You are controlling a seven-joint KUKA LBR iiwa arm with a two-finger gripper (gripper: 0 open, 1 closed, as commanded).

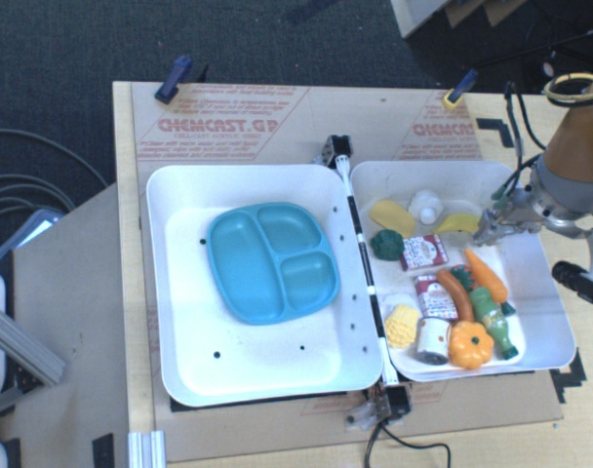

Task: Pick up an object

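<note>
The two-finger gripper (494,224) hangs over the far right of the right white bin (560,305), just beside a yellow banana-shaped toy (459,223); whether it is open or closed cannot be told. An orange plastic carrot (485,272) lies just nearer. A blue divided plastic tray (273,260) sits in the left white bin (179,349).

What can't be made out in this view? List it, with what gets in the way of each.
- Pincer: too small and blurred in the camera view to tell how its fingers stand, or whether it touches the yellow piece beside it.
- Small cartons: print too small to read.
- Arm: cut off by the right edge.
- Right bin: floor mostly covered by toy food.
- Left bin: floor under the blue tray hidden by it.
</note>
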